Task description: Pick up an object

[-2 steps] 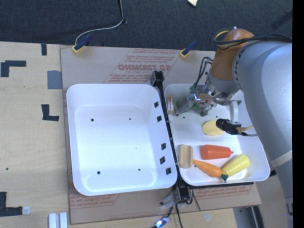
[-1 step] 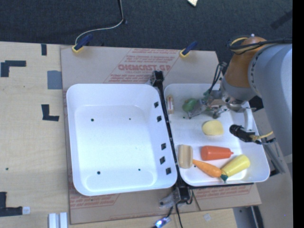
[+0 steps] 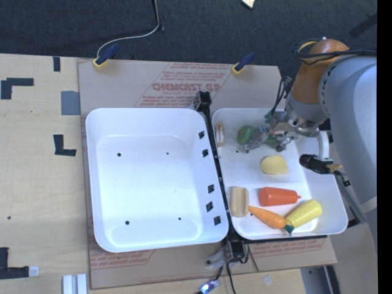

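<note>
Reaching in from the right of the frame, gripper [image 3: 274,136] hovering low over the right bin [image 3: 327,225], just beside a green vegetable [image 3: 247,134] in its upper left part. Jaws too blurred and small for telling whether apart or together, or touching it. Green vegetable lying compact, long axis not readable. Sitting nearby: yellow lemon [image 3: 274,165], carrot [image 3: 270,217].
</note>
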### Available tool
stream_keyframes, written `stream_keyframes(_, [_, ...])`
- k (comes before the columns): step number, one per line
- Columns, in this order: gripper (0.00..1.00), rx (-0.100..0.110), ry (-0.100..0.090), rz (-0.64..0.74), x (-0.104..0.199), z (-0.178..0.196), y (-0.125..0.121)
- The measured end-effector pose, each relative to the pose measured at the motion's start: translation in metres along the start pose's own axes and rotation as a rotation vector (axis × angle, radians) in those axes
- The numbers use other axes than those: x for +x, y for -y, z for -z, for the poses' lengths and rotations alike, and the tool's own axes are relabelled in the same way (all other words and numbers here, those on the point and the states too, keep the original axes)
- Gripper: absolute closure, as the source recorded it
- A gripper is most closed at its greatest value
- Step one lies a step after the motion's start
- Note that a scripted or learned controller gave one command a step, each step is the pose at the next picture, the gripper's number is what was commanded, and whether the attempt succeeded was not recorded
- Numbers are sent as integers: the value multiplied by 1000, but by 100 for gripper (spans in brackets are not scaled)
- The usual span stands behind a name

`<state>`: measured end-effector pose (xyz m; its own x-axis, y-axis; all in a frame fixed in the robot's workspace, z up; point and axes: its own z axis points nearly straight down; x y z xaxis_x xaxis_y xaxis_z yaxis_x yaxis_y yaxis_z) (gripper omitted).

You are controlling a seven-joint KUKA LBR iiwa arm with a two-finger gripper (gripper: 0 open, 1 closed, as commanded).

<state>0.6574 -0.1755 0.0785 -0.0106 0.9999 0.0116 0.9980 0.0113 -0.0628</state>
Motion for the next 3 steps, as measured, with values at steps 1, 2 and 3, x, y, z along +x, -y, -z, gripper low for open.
stream_keyframes(1, [0,-2,0,-1,-7,-1,1])
stream_keyframes(2, [0,-3,2,-2,-8,-1,1])
stream_keyframes(3, [0,-5,2,-4,-11,-1,0])
